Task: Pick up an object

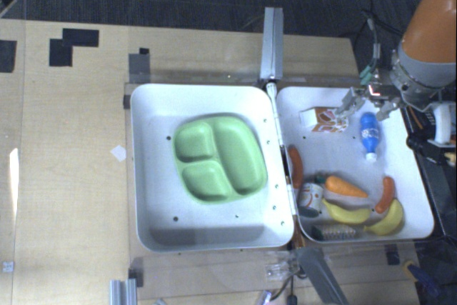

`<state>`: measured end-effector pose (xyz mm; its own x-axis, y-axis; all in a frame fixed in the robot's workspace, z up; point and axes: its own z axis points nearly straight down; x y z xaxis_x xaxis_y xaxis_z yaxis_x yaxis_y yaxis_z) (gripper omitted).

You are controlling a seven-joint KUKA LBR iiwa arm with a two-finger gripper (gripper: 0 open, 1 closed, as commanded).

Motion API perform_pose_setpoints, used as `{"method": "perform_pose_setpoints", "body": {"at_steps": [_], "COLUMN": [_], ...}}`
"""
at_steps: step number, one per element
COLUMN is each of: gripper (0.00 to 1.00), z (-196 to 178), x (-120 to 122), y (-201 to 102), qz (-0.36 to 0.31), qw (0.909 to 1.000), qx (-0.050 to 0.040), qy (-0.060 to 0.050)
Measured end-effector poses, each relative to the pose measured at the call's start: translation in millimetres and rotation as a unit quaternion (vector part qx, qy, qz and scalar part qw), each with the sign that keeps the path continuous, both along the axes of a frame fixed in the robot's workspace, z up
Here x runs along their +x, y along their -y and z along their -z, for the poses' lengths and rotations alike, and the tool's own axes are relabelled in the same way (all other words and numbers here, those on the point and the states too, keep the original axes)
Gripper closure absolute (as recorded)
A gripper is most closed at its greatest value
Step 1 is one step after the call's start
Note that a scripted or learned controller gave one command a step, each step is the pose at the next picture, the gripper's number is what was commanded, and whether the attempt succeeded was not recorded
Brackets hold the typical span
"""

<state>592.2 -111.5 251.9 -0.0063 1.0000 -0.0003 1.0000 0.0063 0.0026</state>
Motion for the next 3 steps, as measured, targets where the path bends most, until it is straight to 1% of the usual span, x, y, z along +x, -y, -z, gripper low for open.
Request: {"method": "perform_pose_setpoints", "body": {"at_steps": [1, 2, 3], "gripper": [0.00, 0.00, 1.00], "z": [156.9, 164.6, 153.2], "x": [-4.9, 50.3, 52.3], "y": [81.9, 94.1, 92.7], "qz": [-0.038, -0.049, -0.051], "qw": [0.9993, 0.9988, 0.9987], "qx": [-0.0005, 0.0000, -0.0003], "qy": [0.002, -0.002, 0.001]}}
